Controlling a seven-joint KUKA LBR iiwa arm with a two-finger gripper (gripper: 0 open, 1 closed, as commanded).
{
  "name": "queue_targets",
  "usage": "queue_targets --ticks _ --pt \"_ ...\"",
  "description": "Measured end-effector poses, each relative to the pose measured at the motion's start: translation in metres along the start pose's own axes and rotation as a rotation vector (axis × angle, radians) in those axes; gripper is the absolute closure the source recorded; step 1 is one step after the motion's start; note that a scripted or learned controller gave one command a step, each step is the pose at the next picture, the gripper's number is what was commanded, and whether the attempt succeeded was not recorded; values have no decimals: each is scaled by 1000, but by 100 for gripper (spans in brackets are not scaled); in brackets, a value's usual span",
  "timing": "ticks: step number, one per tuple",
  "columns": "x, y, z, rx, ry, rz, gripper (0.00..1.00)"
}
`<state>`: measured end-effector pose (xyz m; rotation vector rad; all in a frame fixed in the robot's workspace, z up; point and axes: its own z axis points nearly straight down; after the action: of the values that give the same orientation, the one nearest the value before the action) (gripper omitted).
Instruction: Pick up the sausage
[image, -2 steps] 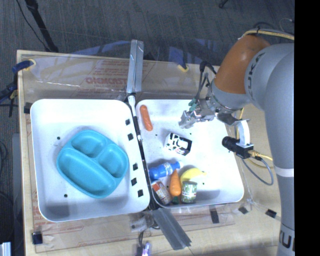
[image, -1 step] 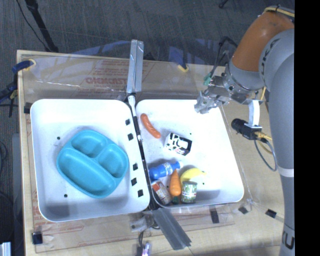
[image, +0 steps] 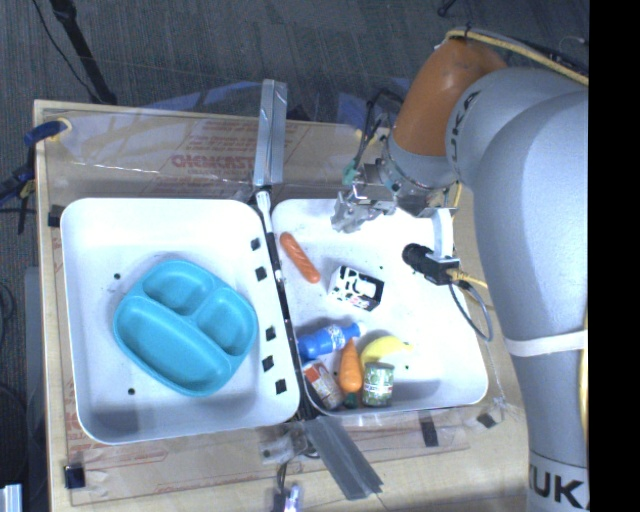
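left bin: smooth blue sectioned tray. right bin: slim orange sausage by the divider, bottle, carrot, banana, can. hand above far edge, grip state: cannot tell.

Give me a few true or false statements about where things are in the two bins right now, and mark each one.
1. The sausage lies in the right bin. True.
2. The gripper holds the sausage. False: the sausage lies on the bin floor, apart from it.
3. The blue divided plate sits in the left bin. True.
4. The carrot lies on the blue plate. False: it is in the right bin, beside the banana.
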<state>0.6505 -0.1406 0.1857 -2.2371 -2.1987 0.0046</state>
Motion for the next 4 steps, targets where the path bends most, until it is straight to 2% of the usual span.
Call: queue_targets --ticks 1,2,3,4 --pt "40 -23 23 0 -1 36 100" --pt "41 6 95 -1 -1 -133 100" --pt "-4 7 -21 -6 -2 -129 100" --pt "-4 -22 -44 -1 0 94 100"
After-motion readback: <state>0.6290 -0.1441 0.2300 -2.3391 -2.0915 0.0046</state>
